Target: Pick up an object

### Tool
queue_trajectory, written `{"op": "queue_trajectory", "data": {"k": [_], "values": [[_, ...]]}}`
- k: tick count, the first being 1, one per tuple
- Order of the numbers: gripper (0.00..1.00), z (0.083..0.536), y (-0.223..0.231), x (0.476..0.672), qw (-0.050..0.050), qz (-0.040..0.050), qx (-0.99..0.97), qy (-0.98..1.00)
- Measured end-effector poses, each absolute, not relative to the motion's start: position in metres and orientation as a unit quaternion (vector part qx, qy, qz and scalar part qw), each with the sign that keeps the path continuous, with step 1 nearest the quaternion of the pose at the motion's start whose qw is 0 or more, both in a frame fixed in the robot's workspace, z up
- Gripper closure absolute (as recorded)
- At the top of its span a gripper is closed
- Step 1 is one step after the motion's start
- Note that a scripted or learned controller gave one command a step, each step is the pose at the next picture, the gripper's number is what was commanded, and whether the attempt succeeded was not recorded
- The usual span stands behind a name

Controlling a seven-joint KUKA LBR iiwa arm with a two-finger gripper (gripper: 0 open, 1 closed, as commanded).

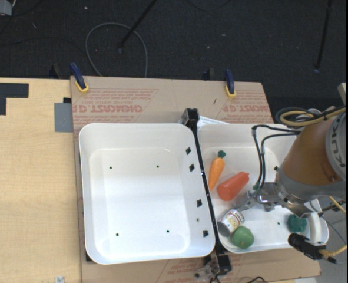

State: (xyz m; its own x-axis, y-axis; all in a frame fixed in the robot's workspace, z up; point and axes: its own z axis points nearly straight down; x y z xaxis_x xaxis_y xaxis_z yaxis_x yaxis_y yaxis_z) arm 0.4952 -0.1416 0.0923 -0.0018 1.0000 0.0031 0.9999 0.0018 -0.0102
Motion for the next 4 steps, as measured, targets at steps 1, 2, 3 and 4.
{"op": "queue_trajectory", "data": {"k": [1,2,3,4], "values": [[1.0,0.107,-0.144,0.498,0.0,0.0003,-0.707,-0.707],[1.0,0.19,-0.047,0.496,-0.002,-0.0032,-0.704,-0.71],[1.0,0.186,-0.018,0.562,0.0,0.0002,-0.706,-0.708],[1.0,0.208,0.048,0.613,0.0,-0.0009,-0.705,-0.709]]}}
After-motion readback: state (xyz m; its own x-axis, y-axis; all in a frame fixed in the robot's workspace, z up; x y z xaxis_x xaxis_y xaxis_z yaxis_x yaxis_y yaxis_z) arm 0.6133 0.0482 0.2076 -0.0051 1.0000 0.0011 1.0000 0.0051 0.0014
